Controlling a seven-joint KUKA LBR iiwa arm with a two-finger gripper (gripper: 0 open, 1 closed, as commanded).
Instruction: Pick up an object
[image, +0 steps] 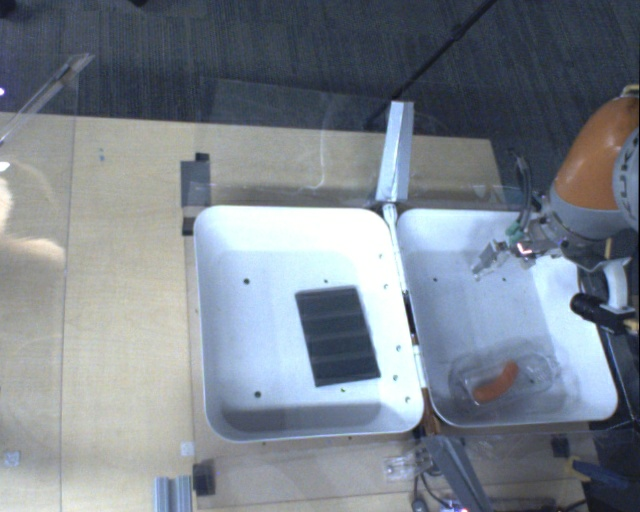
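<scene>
A dark ribbed rectangular pad (338, 336) lies flat in the middle of the left bin (230, 300). Near the front of the right bin (440, 300) rests a clear plastic piece with an orange sausage-shaped object (496, 381) inside it. My gripper (490, 258) hangs over the back part of the right bin, its small metal fingers pointing left, with nothing between them that I can make out. The arm with its orange band (592, 165) comes in from the right edge.
A metal post (395, 155) rises behind the seam between the two bins. Black clamps (197, 185) sit at the left bin's back corner. Cables and brackets (440, 470) lie at the bench's front edge. Wooden bench top spreads to the left.
</scene>
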